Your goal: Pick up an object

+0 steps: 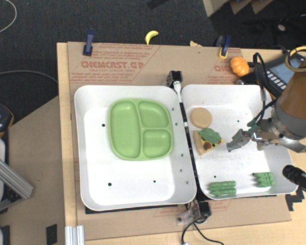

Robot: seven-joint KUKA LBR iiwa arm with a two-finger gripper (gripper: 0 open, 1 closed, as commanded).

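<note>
Toy pizza slice [207, 140], a flat wedge topped with green, lies in the right bin [245, 93], just left of the gripper [235, 141]; jaw state cannot be told.
Nearest, two ridged green pieces [222, 188] [263, 179] lie along the bin's front edge; a round tan disc [200, 118] sits behind the slice. The left bin [92, 147] holds a smooth green divided plate [141, 129]. Beyond, brown cardboard [117, 63] covers the bench, then dark carpet [66, 9].

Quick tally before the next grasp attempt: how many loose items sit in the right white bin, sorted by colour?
Green: 3, namely a leafy green toy piece lying on a yellow wedge, a green bean bundle and a small green ridged piece.
Tan: 1, a round tan disc.
Yellow: 1, the yellow wedge.
Total: 5 in the right white bin.
</note>
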